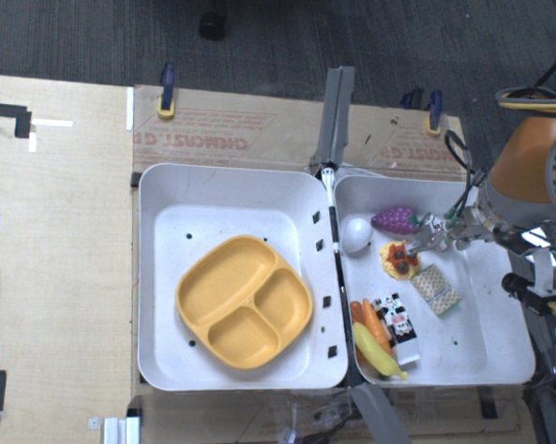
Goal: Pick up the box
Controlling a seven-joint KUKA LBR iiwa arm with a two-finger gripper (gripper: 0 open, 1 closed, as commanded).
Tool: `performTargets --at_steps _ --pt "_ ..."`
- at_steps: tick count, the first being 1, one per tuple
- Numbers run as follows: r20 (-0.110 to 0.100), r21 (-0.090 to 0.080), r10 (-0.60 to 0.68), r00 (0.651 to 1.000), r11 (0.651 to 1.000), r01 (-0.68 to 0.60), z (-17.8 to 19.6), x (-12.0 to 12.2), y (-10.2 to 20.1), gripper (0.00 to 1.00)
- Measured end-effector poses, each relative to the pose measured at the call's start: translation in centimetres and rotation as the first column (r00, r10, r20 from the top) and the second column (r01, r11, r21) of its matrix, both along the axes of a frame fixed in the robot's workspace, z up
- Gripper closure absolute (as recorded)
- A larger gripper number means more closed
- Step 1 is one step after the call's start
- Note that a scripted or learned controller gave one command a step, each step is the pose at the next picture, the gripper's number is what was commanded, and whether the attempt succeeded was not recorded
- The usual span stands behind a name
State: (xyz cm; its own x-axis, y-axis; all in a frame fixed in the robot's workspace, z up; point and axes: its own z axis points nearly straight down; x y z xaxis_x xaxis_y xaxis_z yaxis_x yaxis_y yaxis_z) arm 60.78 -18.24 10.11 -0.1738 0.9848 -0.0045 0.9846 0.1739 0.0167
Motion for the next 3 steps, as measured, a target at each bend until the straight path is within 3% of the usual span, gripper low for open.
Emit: performTargets --at_steps 1,2,3 --pt "-0.016 0.008 0.069 0.997 0.998 -0.069 -0.8 -6.5 -3.4 0.00" --pt "-0.015 0.007 0.068 0.998 0.998 -0.067 0.0 -6.5 -3.4 1.00" --pt "-0.018 0.000 0.045 0.999 0.999 -0.045 8.4 -6.6 -1.5 1.00"
